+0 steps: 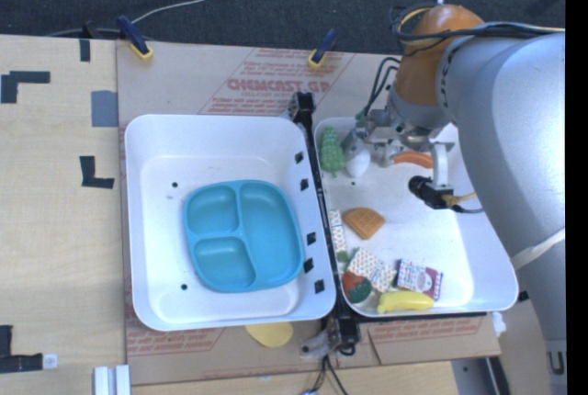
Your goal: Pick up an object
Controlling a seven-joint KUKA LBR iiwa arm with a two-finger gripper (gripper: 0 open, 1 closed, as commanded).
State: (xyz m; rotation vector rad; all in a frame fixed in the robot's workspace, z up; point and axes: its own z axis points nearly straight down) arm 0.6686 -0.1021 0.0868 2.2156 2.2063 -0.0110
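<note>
The white object lies just under my fingers, beside the green one; whether they are wide or narrow, I cannot tell.

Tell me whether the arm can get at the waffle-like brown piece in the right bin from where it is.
Probably yes. The brown piece lies alone on bare bin floor, nothing on or against it. The gripper hangs just beyond it, over the green toy in the same bin.

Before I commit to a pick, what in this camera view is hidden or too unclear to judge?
- Gripper: its fingers are too small and cluttered to read.
- Orange item: partly covered by the wrist, kind unclear.
- Yellow object: half hidden under the left bin's front rim.
- Right bin: its far right side is hidden by the arm.
</note>
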